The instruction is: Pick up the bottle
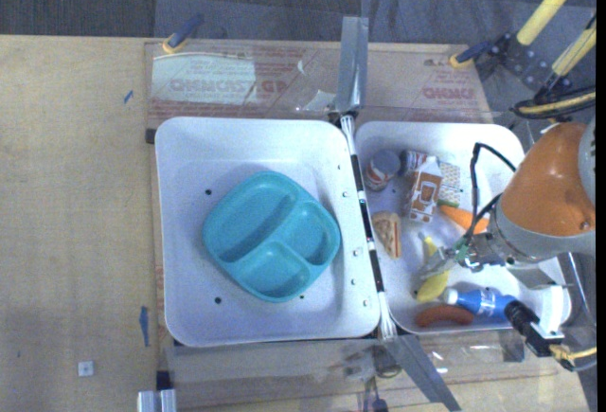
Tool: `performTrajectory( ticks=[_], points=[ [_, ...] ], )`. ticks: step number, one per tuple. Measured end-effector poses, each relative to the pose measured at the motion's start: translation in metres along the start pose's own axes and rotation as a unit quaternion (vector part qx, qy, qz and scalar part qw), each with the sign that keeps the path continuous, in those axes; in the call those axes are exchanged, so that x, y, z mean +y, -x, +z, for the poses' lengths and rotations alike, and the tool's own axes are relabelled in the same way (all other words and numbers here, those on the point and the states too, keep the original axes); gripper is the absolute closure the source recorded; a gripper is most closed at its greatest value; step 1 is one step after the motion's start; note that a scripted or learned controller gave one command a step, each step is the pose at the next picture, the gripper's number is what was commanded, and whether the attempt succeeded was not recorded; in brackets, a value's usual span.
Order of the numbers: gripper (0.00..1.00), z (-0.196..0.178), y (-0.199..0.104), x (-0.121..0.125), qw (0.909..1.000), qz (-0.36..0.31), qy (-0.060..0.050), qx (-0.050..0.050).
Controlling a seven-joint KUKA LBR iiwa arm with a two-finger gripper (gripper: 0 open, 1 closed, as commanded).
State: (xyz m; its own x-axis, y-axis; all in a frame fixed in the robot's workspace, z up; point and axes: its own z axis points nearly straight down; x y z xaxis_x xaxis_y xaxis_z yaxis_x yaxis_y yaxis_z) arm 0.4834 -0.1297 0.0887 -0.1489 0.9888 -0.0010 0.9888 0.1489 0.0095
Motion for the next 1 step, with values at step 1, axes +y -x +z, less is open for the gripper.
performTrajectory(
  ticks=[1],
  points=[
    [1.0, -0.0104, 0.0012, 0.0014, 1.0, 0.001, 0.002, -0.001]
  ],
)
